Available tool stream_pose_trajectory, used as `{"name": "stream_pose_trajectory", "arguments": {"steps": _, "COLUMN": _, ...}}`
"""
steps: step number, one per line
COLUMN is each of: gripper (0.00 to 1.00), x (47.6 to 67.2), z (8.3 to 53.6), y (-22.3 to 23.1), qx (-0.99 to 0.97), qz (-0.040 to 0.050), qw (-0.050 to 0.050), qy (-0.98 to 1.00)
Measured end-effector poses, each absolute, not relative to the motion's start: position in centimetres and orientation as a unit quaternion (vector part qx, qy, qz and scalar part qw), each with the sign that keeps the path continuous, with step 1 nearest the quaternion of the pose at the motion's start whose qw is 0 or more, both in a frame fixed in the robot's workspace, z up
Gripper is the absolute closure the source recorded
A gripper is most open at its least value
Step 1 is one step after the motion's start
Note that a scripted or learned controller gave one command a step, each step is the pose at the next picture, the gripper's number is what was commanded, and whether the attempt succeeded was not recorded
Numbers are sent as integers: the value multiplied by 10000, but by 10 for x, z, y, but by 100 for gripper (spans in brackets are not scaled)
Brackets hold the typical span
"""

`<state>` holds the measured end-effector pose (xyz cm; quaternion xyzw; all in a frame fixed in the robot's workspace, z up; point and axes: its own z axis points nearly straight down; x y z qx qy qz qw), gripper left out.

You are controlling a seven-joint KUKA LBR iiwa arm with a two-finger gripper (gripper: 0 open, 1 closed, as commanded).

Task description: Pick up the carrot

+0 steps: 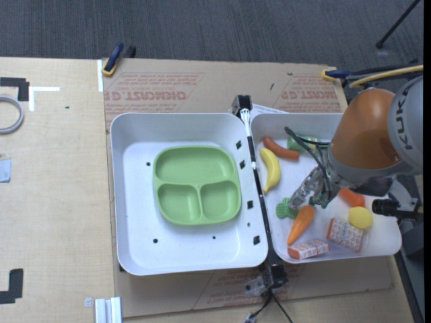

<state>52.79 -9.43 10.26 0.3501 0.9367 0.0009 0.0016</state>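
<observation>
1. One carrot is seen lying in the right bin, just below the gripper.
2. Whether the gripper is open or closed cannot be told.

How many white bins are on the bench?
2: the left bin holds a green divided plate; the right bin holds the carrot and other toy food.
</observation>
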Motion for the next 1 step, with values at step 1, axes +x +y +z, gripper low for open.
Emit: {"name": "stream_pose_trajectory", "arguments": {"steps": 1, "gripper": 100, "x": 495, "z": 92, "y": -98, "qx": 2977, "qz": 2, "qw": 6, "qy": 9546}}
